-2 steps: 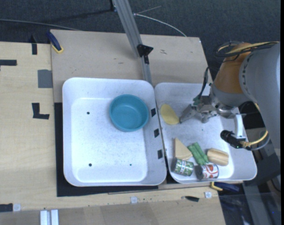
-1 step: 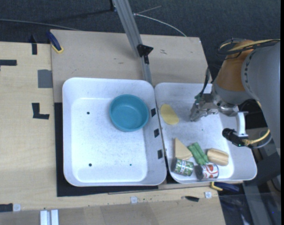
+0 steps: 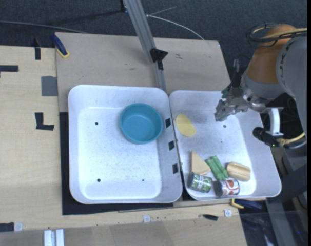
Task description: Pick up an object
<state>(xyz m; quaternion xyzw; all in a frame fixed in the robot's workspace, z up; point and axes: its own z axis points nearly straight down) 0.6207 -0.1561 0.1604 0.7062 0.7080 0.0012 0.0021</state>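
Note:
My gripper [image 3: 220, 113] hangs over the upper right part of the right bin [image 3: 258, 152], its fingertips pointing down and left, with nothing seen between them. A yellow oval piece [image 3: 185, 125] lies at the bin's left side, well left of the gripper. Near the bin's front sit a tan wedge [image 3: 198, 163], a green stick [image 3: 216, 167], a bun-shaped piece [image 3: 238, 170], a green can [image 3: 200, 183] and a red can [image 3: 229, 187]. A blue bowl [image 3: 140, 123] stands in the left bin [image 3: 89, 158].
A slanted metal pole [image 3: 143, 32] runs down to the gap between the bins. A cable loops near the arm's orange band [image 3: 271, 55]. Black tape marks sit on the wooden bench at left.

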